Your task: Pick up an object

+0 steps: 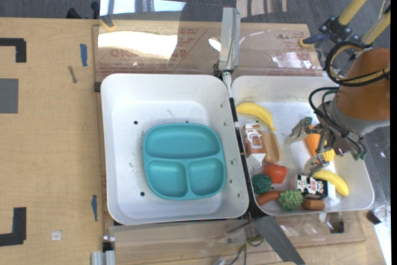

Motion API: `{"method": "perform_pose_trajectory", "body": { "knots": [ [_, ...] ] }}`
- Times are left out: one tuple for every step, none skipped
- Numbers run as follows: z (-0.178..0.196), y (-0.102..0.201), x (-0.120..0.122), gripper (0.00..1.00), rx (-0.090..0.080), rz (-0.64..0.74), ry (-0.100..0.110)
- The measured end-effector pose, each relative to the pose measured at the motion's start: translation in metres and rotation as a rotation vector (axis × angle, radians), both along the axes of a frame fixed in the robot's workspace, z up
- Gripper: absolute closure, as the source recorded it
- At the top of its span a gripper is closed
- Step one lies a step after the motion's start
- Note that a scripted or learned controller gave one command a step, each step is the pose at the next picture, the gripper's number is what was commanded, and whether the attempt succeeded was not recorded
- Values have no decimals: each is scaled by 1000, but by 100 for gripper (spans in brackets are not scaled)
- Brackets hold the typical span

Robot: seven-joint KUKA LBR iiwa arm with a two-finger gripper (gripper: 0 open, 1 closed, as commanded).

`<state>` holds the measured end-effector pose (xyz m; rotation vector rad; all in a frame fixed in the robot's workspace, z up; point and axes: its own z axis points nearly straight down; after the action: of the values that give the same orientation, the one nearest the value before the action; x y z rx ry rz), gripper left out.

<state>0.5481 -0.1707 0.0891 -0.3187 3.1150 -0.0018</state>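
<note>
The right bin [363, 195] holds several toy foods. My gripper [311, 144] is low in its right half, with the grey and orange arm [366, 93] above it. Its fingers stand open, one [300, 128] up-left and one [319, 160] lower down. An orange carrot piece [313, 141] lies between them and is not clamped. A yellow banana [331, 181] lies just below the gripper. A black and white packet [308, 185] sits beside that banana.
The right bin also holds another banana [256, 113], a bread slice [262, 143], a red tomato [276, 172], two broccoli pieces [261, 183] [289, 199] and a sausage [268, 198]. A teal divided plate [183, 159] lies in the left bin [118, 108].
</note>
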Motion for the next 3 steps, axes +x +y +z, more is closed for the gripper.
{"method": "perform_pose_trajectory", "body": {
  "knots": [
    [14,1,5,100,-3,0,-16],
    [104,21,27,100,0,-107,-4],
    [100,21,25,0,1,-108,3]
  ]
}}
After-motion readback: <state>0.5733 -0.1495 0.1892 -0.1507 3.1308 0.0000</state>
